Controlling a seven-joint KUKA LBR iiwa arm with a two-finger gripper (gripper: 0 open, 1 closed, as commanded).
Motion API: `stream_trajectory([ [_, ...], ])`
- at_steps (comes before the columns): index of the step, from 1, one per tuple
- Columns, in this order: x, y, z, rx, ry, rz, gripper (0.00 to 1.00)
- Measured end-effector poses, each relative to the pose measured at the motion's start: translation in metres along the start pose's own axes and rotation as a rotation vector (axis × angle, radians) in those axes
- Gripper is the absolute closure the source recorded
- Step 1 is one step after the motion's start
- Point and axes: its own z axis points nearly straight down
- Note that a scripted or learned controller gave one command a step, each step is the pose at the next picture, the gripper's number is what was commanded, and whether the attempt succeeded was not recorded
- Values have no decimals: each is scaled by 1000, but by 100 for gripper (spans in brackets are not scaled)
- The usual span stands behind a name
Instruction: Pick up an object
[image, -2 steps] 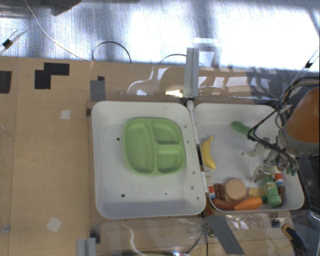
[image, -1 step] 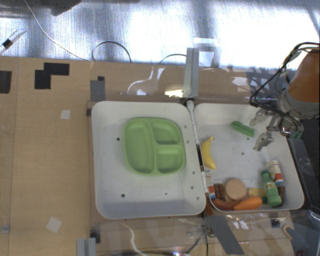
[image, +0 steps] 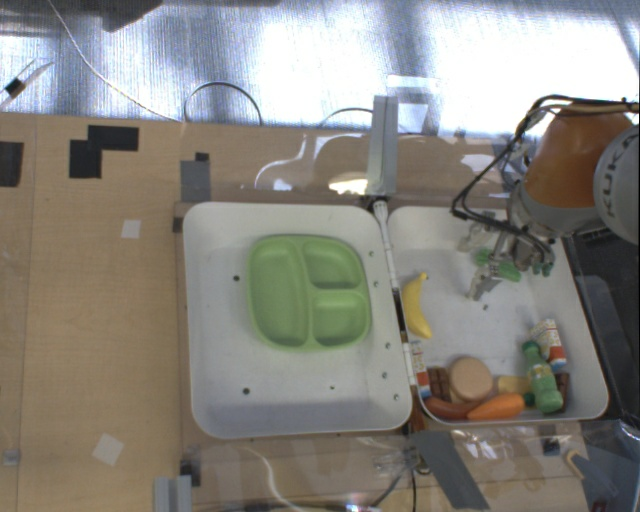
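Note:
My gripper (image: 497, 279) hangs over the upper middle of the right bin (image: 590, 350), below the arm's orange band. Its fingers are open with nothing between them. A yellow banana (image: 415, 305) lies by the bin's left wall, to the left of and a little below the gripper. Along the bin's front edge lie a round tan disc (image: 470, 379), an orange carrot (image: 495, 407), a green bottle (image: 543, 381), a white and red tube (image: 550, 341), a brown sausage (image: 449, 408) and a dark chocolate piece (image: 437, 381). The gripper touches none of them.
The left bin (image: 215, 400) holds a green divided plate (image: 307, 291). A ridge where the two bins' rims meet (image: 392, 290) separates them. Black cables (image: 490, 180) loop off the wrist. Bare white floor lies under the gripper.

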Motion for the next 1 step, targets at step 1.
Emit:
stream_trajectory([
  [1,67,-49,-1,3,2,-252,0],
])
